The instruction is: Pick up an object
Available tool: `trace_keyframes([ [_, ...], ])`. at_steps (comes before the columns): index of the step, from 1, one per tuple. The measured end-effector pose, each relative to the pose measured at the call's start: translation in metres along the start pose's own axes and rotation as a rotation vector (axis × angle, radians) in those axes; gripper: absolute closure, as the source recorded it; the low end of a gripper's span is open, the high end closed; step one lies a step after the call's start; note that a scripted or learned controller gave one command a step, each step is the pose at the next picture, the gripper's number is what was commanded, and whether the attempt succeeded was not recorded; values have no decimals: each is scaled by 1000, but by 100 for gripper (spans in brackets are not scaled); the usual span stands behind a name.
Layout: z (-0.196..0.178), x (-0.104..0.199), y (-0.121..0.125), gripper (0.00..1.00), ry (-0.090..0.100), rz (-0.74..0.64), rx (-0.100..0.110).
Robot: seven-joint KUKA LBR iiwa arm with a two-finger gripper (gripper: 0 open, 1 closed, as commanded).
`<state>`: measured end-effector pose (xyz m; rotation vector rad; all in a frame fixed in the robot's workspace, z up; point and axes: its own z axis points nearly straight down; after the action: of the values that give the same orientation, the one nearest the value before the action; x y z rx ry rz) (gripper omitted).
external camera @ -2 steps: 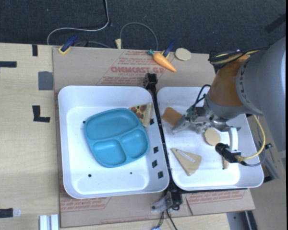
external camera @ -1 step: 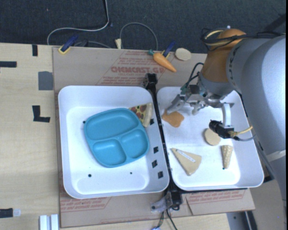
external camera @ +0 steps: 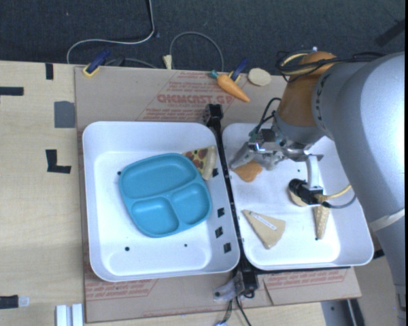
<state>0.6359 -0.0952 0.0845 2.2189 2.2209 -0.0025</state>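
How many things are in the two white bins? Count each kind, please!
Blue divided plate: 1
Pizza slice: 1
Orange-brown food piece: 1
Tan wedge: 1
Ice-cream cone: 1
Total: 5

The arm (external camera: pixel 375 138) is a thick, smooth grey tube with an orange band (external camera: pixel 300 106) above a small metallic end effector (external camera: pixel 249 157).

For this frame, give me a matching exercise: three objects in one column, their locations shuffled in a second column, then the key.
Objects:
1. blue divided plate
2. toy carrot
3. tan wedge

Places:
A. on the cardboard beyond the bins
B. in the left bin
C. in the right bin

Pairs: 1-B, 2-A, 3-C.
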Motion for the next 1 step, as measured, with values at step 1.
trace_keyframes([
  [1, -16, 0, 4, 100, 1, -2, -9],
])
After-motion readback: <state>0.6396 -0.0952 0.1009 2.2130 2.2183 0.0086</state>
